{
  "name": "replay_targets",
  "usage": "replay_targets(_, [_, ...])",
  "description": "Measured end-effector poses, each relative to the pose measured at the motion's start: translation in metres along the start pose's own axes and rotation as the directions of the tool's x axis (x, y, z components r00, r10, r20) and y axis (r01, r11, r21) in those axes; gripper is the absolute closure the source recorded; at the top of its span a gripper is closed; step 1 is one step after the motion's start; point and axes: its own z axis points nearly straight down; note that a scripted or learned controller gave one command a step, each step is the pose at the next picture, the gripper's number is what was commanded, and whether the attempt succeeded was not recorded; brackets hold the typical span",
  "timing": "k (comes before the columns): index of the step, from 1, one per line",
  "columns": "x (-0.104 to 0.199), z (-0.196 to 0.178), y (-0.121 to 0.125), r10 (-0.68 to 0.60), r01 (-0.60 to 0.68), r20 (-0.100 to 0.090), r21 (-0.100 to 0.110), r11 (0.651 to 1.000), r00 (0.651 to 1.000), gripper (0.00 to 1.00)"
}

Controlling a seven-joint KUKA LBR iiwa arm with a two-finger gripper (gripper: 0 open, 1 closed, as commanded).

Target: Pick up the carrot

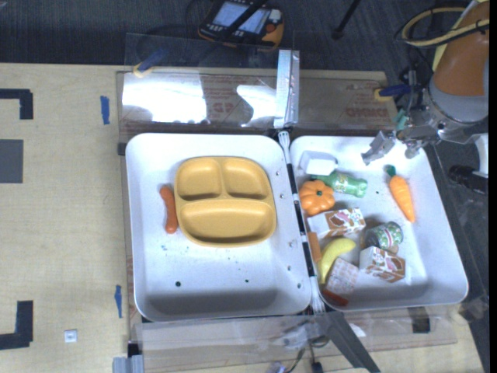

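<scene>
Robot lab: taped bench (54, 208), teach pendant (239, 22).

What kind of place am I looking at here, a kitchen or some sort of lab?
Most likely a robot lab test bench, not a kitchen. The food is toy food, such as the carrot and pumpkin, sorted in shallow white bins, and a robot arm's hand hangs over them beside a handheld controller.

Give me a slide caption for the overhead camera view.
Gripper hovers above the carrot in the right bin; yellow divided plate fills the left.
</scene>
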Motion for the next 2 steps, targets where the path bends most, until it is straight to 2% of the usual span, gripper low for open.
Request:
replay_targets(1, [-0.012, -0.116, 0.016, -0.015, 0.015, 0.001, -0.001, 1.000, 1.000, 0.00])
replay_targets(2, [-0.021, 0.019, 0.012, -0.044, 0.044, -0.001, 0.002, 0.999, 0.999, 0.00])
